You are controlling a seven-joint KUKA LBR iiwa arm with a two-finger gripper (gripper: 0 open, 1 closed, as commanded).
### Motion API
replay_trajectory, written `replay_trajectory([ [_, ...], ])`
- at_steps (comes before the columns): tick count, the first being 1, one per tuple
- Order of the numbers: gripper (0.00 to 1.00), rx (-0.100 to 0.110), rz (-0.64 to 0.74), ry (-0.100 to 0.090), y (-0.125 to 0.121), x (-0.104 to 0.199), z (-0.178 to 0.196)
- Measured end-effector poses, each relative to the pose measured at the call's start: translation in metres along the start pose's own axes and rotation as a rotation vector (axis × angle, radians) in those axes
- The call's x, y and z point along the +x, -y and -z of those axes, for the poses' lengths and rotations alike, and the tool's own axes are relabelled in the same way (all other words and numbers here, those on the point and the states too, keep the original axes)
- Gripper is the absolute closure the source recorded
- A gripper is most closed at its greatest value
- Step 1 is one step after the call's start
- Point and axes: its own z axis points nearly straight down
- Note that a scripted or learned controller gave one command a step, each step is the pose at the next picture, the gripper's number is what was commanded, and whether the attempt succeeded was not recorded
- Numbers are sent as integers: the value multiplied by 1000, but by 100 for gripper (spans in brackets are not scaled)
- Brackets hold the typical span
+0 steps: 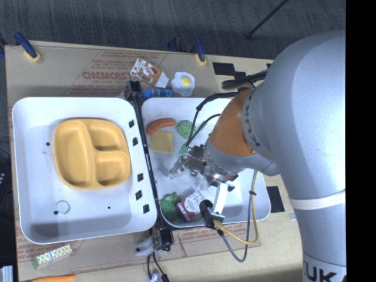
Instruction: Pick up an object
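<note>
Grey arm (305, 134) with its orange band reaches in from the bench's right edge, wrist down inside the right bin (258, 207). Its gripper (181, 164) sits over the middle of that bin, metal tips pointing toward the divider between the bins; whether the jaws are parted or closed cannot be told, and nothing is visibly caught between them. Just beside the tips, toward the bin's far end, lies a yellow cheese wedge (163, 141), with a sausage (160, 124) touching its far edge and a green leafy piece (184, 128) beside that. At the near left corner rest a green pepper (169, 204) and a red packet (191, 205). A yellow divided tray (92, 153) fills the left bin (29, 216).
</note>
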Motion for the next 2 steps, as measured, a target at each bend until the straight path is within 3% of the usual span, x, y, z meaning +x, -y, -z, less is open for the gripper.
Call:
replay_trajectory([
  [1,0,-4,-5,2,-78,-17,-9],
  [2,0,-5,107,2,-160,4,-8],
])
